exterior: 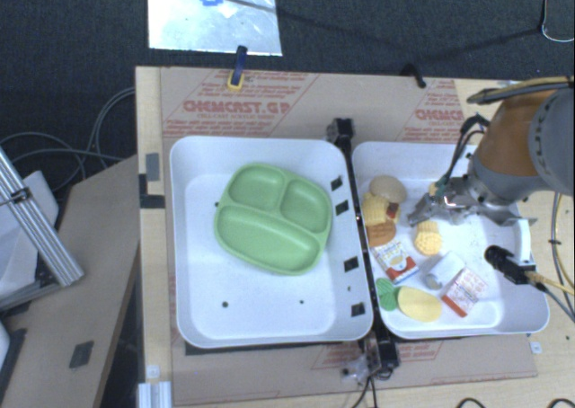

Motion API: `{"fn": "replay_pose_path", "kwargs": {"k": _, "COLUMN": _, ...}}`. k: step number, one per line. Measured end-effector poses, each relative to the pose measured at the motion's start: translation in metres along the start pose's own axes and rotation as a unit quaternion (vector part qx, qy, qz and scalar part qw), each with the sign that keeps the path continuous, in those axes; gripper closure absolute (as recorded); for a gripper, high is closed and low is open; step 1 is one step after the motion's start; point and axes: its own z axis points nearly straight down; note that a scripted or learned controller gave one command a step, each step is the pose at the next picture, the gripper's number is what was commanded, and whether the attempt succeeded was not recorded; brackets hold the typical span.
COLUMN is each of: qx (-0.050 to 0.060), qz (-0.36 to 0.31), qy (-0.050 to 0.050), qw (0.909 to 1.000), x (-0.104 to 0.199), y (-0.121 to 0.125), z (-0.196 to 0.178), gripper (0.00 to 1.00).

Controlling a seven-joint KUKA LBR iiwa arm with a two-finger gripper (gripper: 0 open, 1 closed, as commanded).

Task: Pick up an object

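Observation:
The right bin (517, 312) holds several small objects. Among them are a beige round piece (388, 187), a yellow corn-like piece (428, 238), a yellow lemon shape (419, 304), and two red-and-white packets (395, 261) (464, 289). My gripper (431, 206) reaches in from the right and hangs low over the bin's upper middle. It is just above the corn-like piece and to the right of the beige round piece. Nothing is visibly held in it.
The left bin (193, 307) carries a green divided plate (274, 217). In the right bin a yellow block (374, 209) and a brown piece (381, 233) lie along the left wall, with a green piece (386, 294) near the front. The arm's orange band (508, 132) stands over that bin's right side.

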Motion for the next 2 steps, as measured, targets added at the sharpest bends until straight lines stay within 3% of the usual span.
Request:
{"fn": "replay_pose_path", "kwargs": {"k": 1, "qx": -0.002, "qz": 0.0, "qy": 0.0, "qw": 1.0, "x": 0.0, "y": 0.001, "z": -0.012, "gripper": 1.0}}
{"fn": "replay_pose_path", "kwargs": {"k": 2, "qx": -0.002, "qz": -0.001, "qy": 0.0, "qw": 1.0, "x": -0.002, "y": 0.007, "z": -0.056, "gripper": 1.0}}
